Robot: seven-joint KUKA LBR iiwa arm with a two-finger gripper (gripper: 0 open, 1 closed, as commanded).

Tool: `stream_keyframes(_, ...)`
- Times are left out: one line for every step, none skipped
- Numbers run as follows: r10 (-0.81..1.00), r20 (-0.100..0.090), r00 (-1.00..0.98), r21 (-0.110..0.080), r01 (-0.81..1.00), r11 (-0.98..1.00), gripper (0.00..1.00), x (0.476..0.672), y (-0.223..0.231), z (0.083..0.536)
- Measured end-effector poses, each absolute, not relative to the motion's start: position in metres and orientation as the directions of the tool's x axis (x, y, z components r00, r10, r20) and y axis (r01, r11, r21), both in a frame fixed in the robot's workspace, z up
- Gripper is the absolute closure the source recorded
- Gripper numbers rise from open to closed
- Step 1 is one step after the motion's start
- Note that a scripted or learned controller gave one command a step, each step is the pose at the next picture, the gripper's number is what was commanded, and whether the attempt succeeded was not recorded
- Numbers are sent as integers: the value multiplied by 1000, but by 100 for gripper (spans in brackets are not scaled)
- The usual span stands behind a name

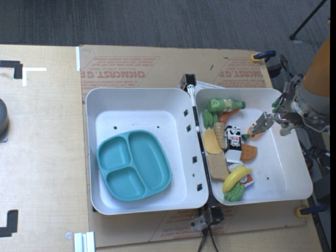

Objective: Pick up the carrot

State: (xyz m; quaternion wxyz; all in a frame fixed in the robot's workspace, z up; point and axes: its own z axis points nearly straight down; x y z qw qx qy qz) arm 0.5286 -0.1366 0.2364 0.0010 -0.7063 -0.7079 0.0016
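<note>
The carrot (229,115) is lying in the right bin (283,180), near its upper left, just below the green bottle (224,104) and above the black-and-white carton (233,137). The gripper (261,125) is hovering to the carrot's right, over the bin, its fingers gripping a small orange piece (255,135). A banana (235,177) is resting lower down. The left bin (105,106) is holding a teal divided plate (134,165).

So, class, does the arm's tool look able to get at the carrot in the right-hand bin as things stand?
Probably yes. The carrot lies uncovered at the far end of the food pile, and the tool is just to its right over the same bin. The green bottle crowds it closely.
</note>
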Motion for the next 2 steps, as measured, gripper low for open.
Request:
stream_keyframes(964, -1, 265, -5, 964, -265, 0, 568, -173, 147)
stream_keyframes(940, -1, 341, -3, 940, -341, 0, 595, -196, 91)
